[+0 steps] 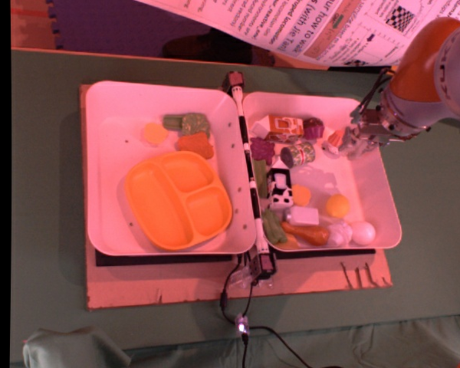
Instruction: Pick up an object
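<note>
One tool [351, 142] hangs over the far right corner of the right bin [383, 205]. Can't tell if it's gripping or let go, and nothing shows in it. Closest things lie just to its left: a small orange and white bit [334, 139], then a can [297, 155] lying on its side, long way pointing left-right. An orange ball [337, 205] sits nearer the front, well apart from the tool. My guess: the next move is a short shift left and down.

Green bench [54, 167] bears cardboard sheet [161, 286] (under bins [107, 106]).
</note>
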Robot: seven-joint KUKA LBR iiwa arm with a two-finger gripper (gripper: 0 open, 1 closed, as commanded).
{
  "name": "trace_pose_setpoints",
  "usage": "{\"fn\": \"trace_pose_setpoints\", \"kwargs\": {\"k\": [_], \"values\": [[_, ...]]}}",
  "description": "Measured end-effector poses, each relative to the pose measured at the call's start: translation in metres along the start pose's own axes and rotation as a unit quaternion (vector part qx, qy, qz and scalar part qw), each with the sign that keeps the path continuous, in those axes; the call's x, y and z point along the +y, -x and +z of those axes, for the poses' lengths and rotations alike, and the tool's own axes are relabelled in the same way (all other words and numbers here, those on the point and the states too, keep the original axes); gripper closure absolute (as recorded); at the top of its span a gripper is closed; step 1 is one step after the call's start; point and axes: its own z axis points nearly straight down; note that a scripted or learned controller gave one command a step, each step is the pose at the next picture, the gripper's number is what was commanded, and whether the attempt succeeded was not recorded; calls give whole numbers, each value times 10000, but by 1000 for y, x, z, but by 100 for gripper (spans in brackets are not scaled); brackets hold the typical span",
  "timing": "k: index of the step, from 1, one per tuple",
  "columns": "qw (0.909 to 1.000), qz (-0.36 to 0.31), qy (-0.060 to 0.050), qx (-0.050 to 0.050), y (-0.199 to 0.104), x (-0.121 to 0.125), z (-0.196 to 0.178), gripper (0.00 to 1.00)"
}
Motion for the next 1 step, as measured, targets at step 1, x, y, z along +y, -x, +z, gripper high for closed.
{"fn": "trace_pose_setpoints", "kwargs": {"k": [1], "values": [[10000,2,9,-3,3,-4,-65,100]]}}
